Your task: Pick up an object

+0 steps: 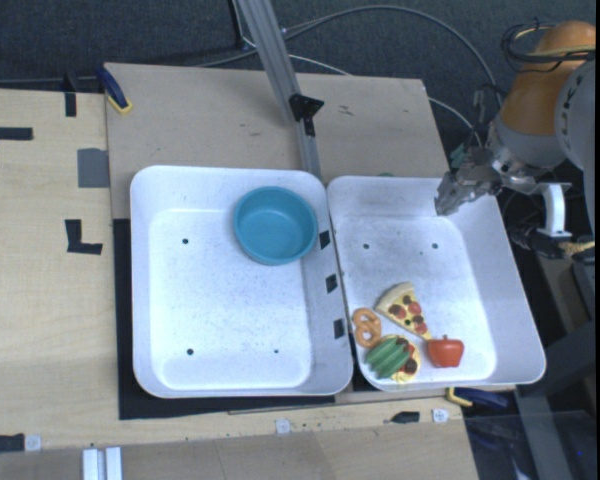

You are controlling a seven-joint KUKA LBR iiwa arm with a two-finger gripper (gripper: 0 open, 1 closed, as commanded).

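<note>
My gripper [452, 198] hangs over the far right corner of the right bin [500, 268], with nothing visible in it. Toys lie at that bin's near end, well away from the gripper: a pizza slice [403, 308], a pretzel [366, 325], a green vegetable piece [388, 355] and a red tomato-like piece [445, 350]. A blue bowl [274, 225] sits upright in the far right part of the left bin [180, 298].
A grey metal pole [280, 58] slants up from the gap between the bins at the back. Cables [400, 18] run behind the bench. The arm's orange band [540, 88] stands at the right, beyond the right bin's rim.
</note>
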